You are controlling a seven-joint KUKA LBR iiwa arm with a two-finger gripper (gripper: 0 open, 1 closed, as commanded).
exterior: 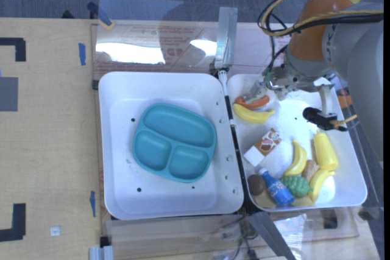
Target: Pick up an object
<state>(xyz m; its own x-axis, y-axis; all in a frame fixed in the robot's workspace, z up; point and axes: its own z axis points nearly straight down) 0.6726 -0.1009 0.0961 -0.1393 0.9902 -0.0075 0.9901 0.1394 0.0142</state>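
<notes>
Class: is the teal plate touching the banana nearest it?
Apart. The camera view shows the teal plate in the left bin and the banana in the right bin.

bins: 2, white; left bin point(116, 94), right bin point(358, 189)
plate point(173, 140): 1, teal, with 3 compartments
bananas: 3; upper banana point(252, 113), middle banana point(299, 159), lower banana point(317, 183), the lower one partly covered and so less sure
yellow oblong piece point(325, 152): 1
orange-red piece point(257, 101): 1
small carton point(267, 144): 1
blue bottle point(278, 190): 1
green bumpy piece point(297, 184): 1
brown round piece point(254, 182): 1
loose things in the right bin: 9 told apart
loose things in the left bin: 1, the plate
</notes>
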